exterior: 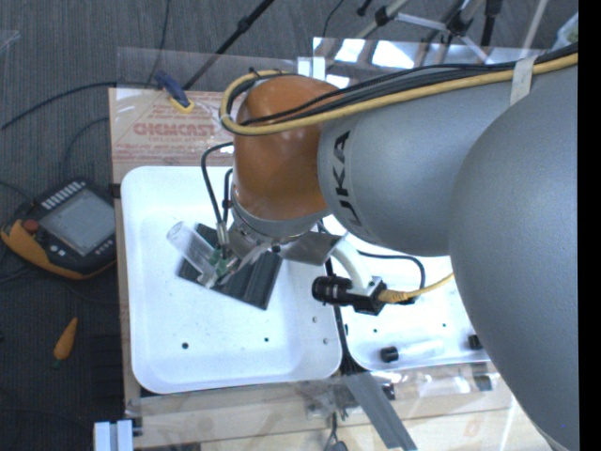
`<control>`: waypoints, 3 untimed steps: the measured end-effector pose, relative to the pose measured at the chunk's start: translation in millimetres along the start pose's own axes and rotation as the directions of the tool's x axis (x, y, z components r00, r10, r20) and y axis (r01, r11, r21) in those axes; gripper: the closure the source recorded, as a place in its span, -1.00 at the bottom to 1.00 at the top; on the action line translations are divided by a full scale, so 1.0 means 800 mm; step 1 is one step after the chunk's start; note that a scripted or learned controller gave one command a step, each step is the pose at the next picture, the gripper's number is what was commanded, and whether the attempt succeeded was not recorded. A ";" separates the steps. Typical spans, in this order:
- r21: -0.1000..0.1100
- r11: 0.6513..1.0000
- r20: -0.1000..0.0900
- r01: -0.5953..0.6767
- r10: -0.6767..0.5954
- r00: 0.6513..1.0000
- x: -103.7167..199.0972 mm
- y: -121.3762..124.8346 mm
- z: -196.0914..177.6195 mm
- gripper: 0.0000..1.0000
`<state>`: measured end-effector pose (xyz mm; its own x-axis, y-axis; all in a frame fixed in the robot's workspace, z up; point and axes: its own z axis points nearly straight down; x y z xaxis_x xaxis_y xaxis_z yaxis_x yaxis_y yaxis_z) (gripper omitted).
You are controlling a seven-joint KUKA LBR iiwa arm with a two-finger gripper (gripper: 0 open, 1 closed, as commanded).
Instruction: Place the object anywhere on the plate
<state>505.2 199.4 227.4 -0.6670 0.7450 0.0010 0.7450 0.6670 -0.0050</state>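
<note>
The clear plastic piece [191,242] lies in the left bin [160,346], left of centre frame, touching or overlapping a dark flat slab [246,278]. You can take the clear piece for the object, though that is a judgement; no plate can be made out under the arm.

The gripper [223,259] sits low over both pieces, right at the clear one's edge. Whether it is open or closed, you cannot tell; the orange band [272,158] and wrist hide it.

Risks from here:
- Clear plastic looks smooth and rounded, likely slippery; it may squirt sideways on a pinch.
- The slab lies so close you may catch it instead, or both.
- The bin floor is glossy white, so a nudged piece would slide.

The slab looks matte and rectangular. The right bin [441,383] holds a small dark bit [388,354]. A handheld controller [66,225] lies at the left edge.
</note>
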 end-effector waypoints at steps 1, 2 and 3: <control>-0.001 0.949 -0.001 0.315 -0.315 0.949 0.036 -0.004 0.028 1.00; -0.003 0.892 0.004 0.453 -0.453 0.892 0.048 0.009 -0.109 1.00; -0.002 0.669 0.002 0.743 -0.743 0.669 0.049 0.009 -0.032 1.00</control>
<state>484.3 233.4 252.7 -1.0000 0.0023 0.0022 0.0023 1.0000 -0.0004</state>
